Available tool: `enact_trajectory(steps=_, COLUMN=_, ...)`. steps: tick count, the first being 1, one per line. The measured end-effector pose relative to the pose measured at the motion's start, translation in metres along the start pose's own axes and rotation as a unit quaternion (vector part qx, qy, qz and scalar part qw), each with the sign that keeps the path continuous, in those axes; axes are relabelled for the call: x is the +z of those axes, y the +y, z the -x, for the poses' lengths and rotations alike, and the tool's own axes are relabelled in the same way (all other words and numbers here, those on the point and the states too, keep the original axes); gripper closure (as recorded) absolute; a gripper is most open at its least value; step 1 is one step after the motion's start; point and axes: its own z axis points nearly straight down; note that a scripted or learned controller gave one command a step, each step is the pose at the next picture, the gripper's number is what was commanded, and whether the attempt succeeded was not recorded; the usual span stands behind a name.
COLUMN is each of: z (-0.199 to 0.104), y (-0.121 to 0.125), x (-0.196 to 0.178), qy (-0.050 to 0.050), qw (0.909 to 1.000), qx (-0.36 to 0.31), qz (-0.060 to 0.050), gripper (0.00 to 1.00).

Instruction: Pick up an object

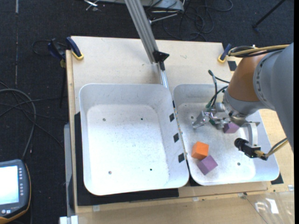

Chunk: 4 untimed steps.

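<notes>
We see the gripper (pixel 202 120) low in the right bin (pixel 261 174), fingers' state indiscernible, approaching; next, we judge, closing on the orange cube (pixel 200 150)

Two white bins (pixel 124 94) — one orange block (pixel 200 150), two purple blocks (pixel 207 164) — one arm (pixel 261 80).

One cam, fixed above the bench (pixel 140 55), looking down at a slant w/ the far edge sitting toward the top. It's taking in both bins: left bin (pixel 93 97) filling frame centre, right bin (pixel 187 93) just beside it toward the right. Mid-range view, whole bench fitting in, dark floor (pixel 32 13) showing beyond its far and left sides. The arm (pixel 261 83) is coming in from the right of the bins, overlapping the right bin.
</notes>
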Motion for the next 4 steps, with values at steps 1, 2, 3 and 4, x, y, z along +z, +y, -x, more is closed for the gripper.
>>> enact_trajectory(steps=1, z=0.066, y=-0.010, x=-0.003, qy=0.007, qw=1.0000, qx=-0.005, qz=-0.002, gripper=0.00)
enact_trajectory(steps=2, z=0.041, y=0.056, x=0.000, qy=0.003, qw=1.0000, qx=-0.001, qz=-0.009, gripper=0.00)
enact_trajectory(steps=3, z=0.042, y=0.055, x=-0.009, qy=0.002, qw=1.0000, qx=0.000, qz=-0.007, gripper=1.00)
enact_trajectory(steps=4, z=-0.021, y=0.088, x=-0.046, qy=0.002, qw=1.0000, qx=-0.002, qz=-0.002, gripper=1.00)
